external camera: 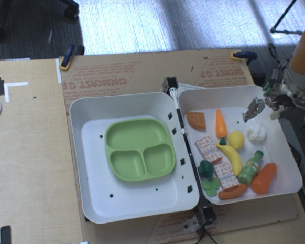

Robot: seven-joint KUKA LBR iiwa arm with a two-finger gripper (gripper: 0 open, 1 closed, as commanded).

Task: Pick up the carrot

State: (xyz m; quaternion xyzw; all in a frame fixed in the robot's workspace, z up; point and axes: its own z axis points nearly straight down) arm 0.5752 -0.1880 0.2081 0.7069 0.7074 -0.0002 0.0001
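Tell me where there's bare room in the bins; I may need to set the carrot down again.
Bare floor rings the green three-compartment plastic plate in the left white bin, widest along its near wall. The right white bin is crowded near its front, around the yellow toy banana; its far strip beyond the small orange carrot is open.

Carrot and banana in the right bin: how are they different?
The carrot is orange and straight with a pointed top; the banana is yellow and curved. The carrot lies near the bin's far side, beside the waffle, while the banana lies in the middle, touching the lemon. The carrot looks a bit shorter than the banana. Both are toy foods lying flat in the right bin.
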